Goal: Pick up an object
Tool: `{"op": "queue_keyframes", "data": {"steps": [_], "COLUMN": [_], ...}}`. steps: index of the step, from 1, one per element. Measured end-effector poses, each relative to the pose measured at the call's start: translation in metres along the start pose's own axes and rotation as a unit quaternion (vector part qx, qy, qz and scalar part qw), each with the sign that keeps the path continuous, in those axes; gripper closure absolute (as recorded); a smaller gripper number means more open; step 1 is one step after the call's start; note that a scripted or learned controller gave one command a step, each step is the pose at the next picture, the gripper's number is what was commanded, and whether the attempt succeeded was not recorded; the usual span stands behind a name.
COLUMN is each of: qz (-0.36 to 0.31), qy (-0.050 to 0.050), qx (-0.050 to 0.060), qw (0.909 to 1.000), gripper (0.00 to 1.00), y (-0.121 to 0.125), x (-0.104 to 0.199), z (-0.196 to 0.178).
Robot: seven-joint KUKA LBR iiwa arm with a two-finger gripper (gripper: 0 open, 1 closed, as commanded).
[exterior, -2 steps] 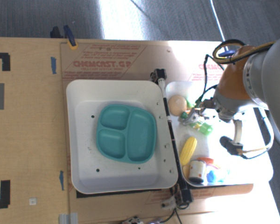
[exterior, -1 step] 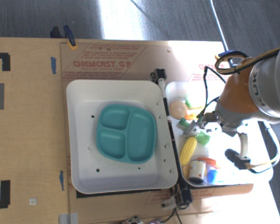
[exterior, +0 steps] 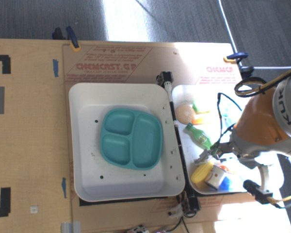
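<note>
The right bin [exterior: 184, 92] holds several small items. A pale peach ball [exterior: 185, 114] lies at its far left, with a small orange piece [exterior: 202, 113] beside it. A green bottle [exterior: 199, 135] lies tilted below them. A yellow object [exterior: 202, 173] and a white and blue box [exterior: 218, 179] sit near the front edge. My gripper [exterior: 210, 155] is low in this bin, between the green bottle and the yellow object and close to both. The wrist and orange band [exterior: 256, 125] hide the bin's right part.
The left bin [exterior: 82, 130] holds a teal divided plate [exterior: 132, 138]. A black divider [exterior: 174, 130] runs between the bins. Blue and black cables [exterior: 228, 115] loop above the right bin. Cardboard [exterior: 29, 130] covers the bench to the left.
</note>
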State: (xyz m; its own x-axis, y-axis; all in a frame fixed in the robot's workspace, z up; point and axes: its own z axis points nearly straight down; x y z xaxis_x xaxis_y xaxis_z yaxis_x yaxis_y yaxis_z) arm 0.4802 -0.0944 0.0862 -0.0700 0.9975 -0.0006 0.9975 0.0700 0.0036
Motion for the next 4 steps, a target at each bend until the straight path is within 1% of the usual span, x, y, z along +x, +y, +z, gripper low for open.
{"op": "queue_keyframes", "data": {"steps": [1,2,3,4], "qz": [-0.155,-0.254,-0.346,-0.300], "qy": [0.001,-0.001,0.010,-0.001], "qx": [0.001,-0.001,0.026,0.000], "qw": [0.9879,0.9672,0.9378,0.9541], "gripper": [0.00,0.00,0.00,0.00], "y": [-0.001,0.056,0.174,0.109], "x": [-0.011,-0.065,-0.049,-0.013], "z": [0.000,0.000,0.001,0.000]}}
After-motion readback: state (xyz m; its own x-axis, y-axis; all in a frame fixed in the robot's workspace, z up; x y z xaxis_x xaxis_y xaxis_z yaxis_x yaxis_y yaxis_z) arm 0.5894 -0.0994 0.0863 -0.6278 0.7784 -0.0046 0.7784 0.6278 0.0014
